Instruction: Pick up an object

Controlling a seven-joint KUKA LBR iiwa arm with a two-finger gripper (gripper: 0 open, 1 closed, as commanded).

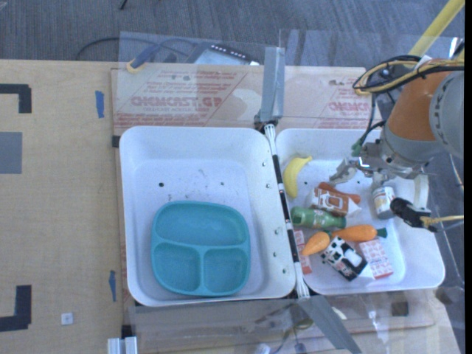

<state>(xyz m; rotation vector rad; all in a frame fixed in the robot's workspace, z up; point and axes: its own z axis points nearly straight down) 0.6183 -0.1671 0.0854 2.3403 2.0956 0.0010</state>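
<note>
Hovering at three o'clock, the gripper [352, 169] hangs over the right bin [420, 271] beside the banana [295, 174]. Its grasp can't be read. The teal plate [199, 248] sits in the left bin [147, 161].

Red mirrored lettering that seems to read "CHEMCAST" runs across the clear sheet [181, 98] behind the left bin. Print on the small red-and-white packets [377, 259] is too small to read.

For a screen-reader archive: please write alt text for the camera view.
A grey-and-orange robot arm reaches over the right white bin, cluttered with a yellow banana, green bottle and orange carrots; the left white bin holds a teal divided plate.
</note>
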